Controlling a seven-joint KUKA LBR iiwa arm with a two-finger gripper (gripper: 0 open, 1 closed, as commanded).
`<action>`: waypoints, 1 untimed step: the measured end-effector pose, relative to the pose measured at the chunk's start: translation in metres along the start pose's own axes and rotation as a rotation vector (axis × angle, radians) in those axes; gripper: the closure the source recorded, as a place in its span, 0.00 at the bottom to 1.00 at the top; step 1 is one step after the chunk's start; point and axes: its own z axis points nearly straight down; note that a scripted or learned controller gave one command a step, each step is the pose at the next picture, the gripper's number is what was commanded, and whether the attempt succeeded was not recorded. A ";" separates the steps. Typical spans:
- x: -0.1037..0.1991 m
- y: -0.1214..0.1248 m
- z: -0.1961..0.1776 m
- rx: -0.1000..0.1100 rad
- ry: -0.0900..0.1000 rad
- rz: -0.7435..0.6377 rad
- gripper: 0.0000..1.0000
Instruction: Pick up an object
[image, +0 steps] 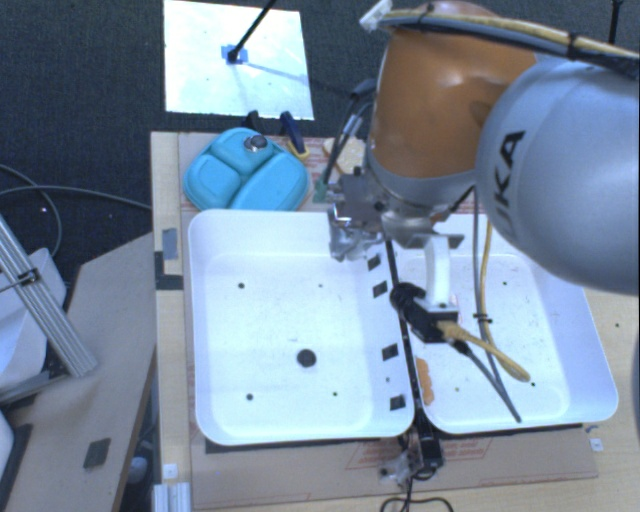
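My gripper (349, 238) hangs over the back edge of the bins, just above the far right corner of the left bin (250, 310). Nothing shows between its tips from this angle. A small black round object (306, 357) lies near the middle of the left bin, well in front of the gripper and to its left. A short orange object (424, 381) lies in the right bin (565, 330), close against the divider at the front. The arm's big orange and grey body covers the back of the right bin.
A blue plastic container (246, 172) sits on the bench behind the left bin. A white sheet (235, 60) lies on the dark floor beyond it. Small black specks dot both bin floors.
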 end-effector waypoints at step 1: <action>0.005 0.022 0.107 0.019 -0.004 -0.005 1.00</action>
